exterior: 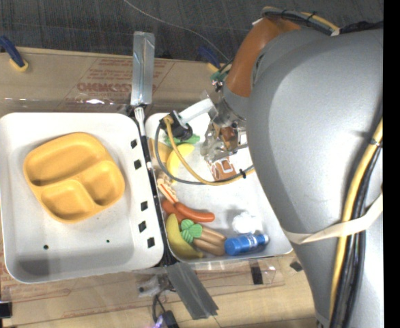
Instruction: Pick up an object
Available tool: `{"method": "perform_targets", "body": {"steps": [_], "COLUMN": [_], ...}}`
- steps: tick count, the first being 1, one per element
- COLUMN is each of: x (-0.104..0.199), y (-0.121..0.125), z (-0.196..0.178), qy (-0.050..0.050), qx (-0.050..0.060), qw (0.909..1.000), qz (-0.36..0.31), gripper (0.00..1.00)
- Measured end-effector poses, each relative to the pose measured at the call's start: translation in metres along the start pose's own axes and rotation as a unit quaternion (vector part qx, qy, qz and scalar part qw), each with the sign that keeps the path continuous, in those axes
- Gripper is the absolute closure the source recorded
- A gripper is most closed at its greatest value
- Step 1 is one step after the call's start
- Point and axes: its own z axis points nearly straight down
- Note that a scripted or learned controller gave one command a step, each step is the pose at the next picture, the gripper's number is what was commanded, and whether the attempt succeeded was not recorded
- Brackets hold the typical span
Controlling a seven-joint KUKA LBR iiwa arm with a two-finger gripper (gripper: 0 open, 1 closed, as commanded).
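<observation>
Two shallow white bins are being observed side by side on the bench. The left bin [12, 251] is being occupied by a yellow divided tray [74, 176], which is lying flat in its upper half, slightly turned.

The right bin [272, 241] is being entered from the right by the grey arm [323, 135], whose orange band [251, 53] is being seen above the wrist. The gripper [220, 152] is being held low over the upper part of the right bin, just beside a yellow rounded item [179, 161] and a green item [188, 141] near the bin's upper left corner. Whether the gripper is wide or narrow cannot be told, as its tip is being obscured by its own hardware; nothing is being shown clearly in its grasp. A yellow cable [186, 180] is being seen looping from the wrist across the middle of this bin.

The remaining objects are being kept in the lower part of the right bin, well apart from the gripper. A red sausage-shaped toy [193, 214] is lying along the left wall. Below it, a yellow banana-like piece [175, 243] is being overlapped by a green leafy piece [191, 231], with a brown piece [212, 240] touching both. A blue bottle [244, 244] is lying on its side against the lower wall, and a white crumpled item [245, 221] is resting just above it.
</observation>
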Motion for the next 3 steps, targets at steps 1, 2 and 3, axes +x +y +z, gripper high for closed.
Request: {"method": "perform_targets", "body": {"steps": [1,2,3], "x": [-0.063,-0.062,-0.091], "y": [0.055,0.053,0.09], "z": [-0.102,-0.098,0.031], "qy": [0.001,-0.002,-0.008], "qx": [-0.001,0.001,0.003], "qw": [0.9992,0.9991,0.9999], "qz": [-0.04,-0.041,-0.012], "gripper": [1.0,0.0,0.0]}}
